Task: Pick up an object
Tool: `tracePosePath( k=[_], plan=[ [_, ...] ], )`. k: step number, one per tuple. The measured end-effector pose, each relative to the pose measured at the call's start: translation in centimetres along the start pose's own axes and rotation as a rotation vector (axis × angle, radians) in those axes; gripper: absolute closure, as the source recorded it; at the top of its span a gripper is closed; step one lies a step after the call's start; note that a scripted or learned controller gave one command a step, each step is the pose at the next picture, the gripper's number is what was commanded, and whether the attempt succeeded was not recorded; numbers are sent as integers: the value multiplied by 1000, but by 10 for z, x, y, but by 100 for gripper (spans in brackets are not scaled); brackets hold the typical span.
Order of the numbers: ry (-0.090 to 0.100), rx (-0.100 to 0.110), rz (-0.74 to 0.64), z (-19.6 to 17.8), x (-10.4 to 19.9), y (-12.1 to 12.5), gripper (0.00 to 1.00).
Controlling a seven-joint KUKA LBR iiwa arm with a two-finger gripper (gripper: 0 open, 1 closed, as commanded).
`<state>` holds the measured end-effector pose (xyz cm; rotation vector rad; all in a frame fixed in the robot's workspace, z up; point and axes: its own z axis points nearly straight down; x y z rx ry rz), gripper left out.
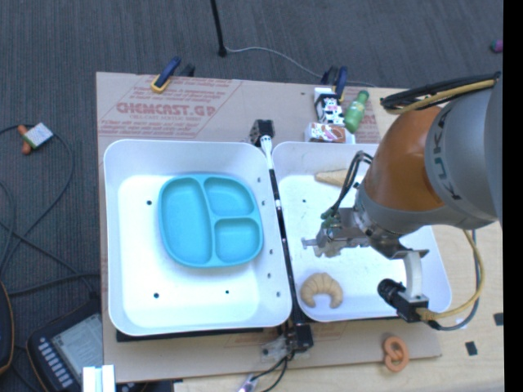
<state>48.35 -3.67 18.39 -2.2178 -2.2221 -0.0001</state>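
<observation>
The end effector point(325, 243) hangs over the middle of the right bin point(298, 211), reaching in from the right. Its fingers look slightly parted, with nothing between them. A croissant point(323, 289) lies on the bin floor just nearer than the end effector, close to the near wall and apart from it. A pale wedge-shaped piece point(333, 177) rests at the far side of the same bin, partly behind the arm. The left bin point(118, 219) holds a blue divided plate point(209, 220). An orange ring point(395, 353) lies on the table near the right bin's near edge.
</observation>
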Motion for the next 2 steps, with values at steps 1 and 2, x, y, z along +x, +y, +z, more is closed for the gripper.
tracePosePath(
  k=[1,2],
  plan=[
    [0,0,-1,0,3,0,100],
    [0,0,0,0,-3,0,100]
  ],
)
